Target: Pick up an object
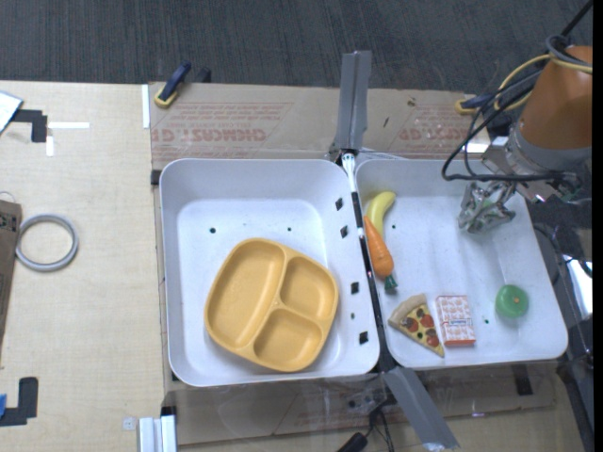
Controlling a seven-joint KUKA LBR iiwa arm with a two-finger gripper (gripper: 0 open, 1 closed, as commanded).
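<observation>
My gripper (486, 211) hangs over the far right part of the right bin (537, 347), under the orange band of the arm. I see nothing held in it. A yellow banana (379, 207) and an orange carrot (379, 250) lie along the bin's left wall. Near the front lie a pizza slice (419, 325) and a small red and white box (455, 320). A green round object (513, 301) rests at the front right, below the gripper and apart from it.
The left bin (188, 215) holds a yellow divided plate (272, 303). A roll of tape (43, 242) lies on the bench at the left. A blue clamp (172, 84) sits behind the left bin. Cables (490, 111) loop beside the arm.
</observation>
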